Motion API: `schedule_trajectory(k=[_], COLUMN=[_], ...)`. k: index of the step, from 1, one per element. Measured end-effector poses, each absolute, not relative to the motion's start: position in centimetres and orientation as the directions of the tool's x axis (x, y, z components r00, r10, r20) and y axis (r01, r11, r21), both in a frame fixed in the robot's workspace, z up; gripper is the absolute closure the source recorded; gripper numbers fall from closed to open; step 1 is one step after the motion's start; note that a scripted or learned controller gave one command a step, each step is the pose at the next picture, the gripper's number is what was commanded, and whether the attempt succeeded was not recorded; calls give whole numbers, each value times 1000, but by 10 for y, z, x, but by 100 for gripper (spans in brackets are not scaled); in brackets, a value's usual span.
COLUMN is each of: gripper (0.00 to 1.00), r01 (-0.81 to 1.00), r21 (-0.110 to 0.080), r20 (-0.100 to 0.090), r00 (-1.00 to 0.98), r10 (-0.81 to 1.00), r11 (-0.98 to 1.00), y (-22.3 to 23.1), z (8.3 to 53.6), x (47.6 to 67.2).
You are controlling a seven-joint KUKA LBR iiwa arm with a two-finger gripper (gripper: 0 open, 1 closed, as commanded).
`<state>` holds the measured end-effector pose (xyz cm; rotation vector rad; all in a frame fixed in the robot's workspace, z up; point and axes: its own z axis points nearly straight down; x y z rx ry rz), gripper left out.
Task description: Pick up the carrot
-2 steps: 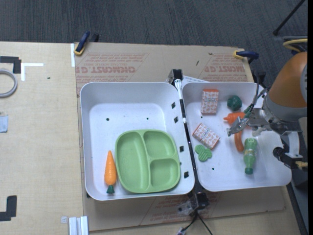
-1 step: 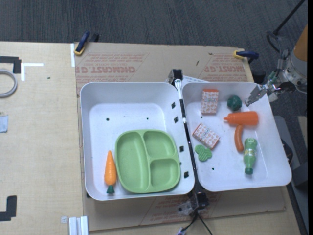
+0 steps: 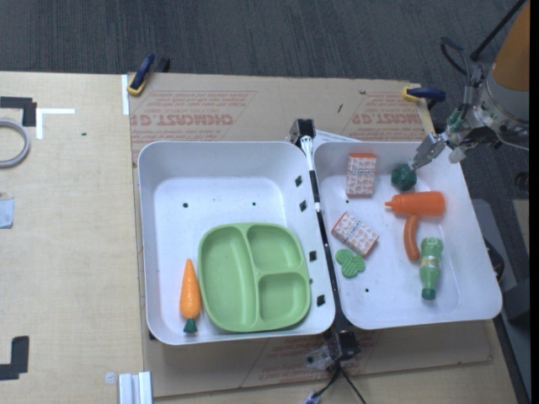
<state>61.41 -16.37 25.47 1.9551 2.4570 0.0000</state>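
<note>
The carrot (image 3: 190, 293) is a small toy one, bright orange, tapering to a point at its upper end and capped with a dark green stub at the bottom. It lies lengthwise along the lower left of the left bin (image 3: 160, 225), its tip pointing up the frame, just beside the left edge of a light green divided plate (image 3: 253, 276) with three compartments.

The gripper (image 3: 429, 151) sits far across the frame, at the upper right, over the top edge of the right bin (image 3: 472, 301). Its thin metallic fingers slant down and to the left, ending close to a small dark green vegetable-like toy (image 3: 404, 176); nothing is seen between them, and whether they are spread or closed I cannot tell. The carrot is well apart from the gripper, in the other bin, down and to the left, with the plate and the wall between the bins in between.

Also in the right bin: two small red-and-white patterned boxes (image 3: 361, 175) (image 3: 354, 232), an orange-red ketchup-style bottle (image 3: 416, 204) lying on its side, a sausage (image 3: 410, 237), a green bottle (image 3: 430, 266) and a flat green leaf-shaped piece (image 3: 350, 263).
</note>
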Motion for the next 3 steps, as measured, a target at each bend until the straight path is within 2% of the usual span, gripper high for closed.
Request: schedule_trajectory(k=[1, 2, 3], gripper=[0, 0, 0], r01=[960, 892, 658], r21=[1, 0, 1], r20=[-2, -1, -3], r00=[-280, -451, -753], r10=[960, 892, 658], r11=[280, 451, 753], y=[-144, -119, -96], z=[280, 278, 284], x=[612, 607, 611])
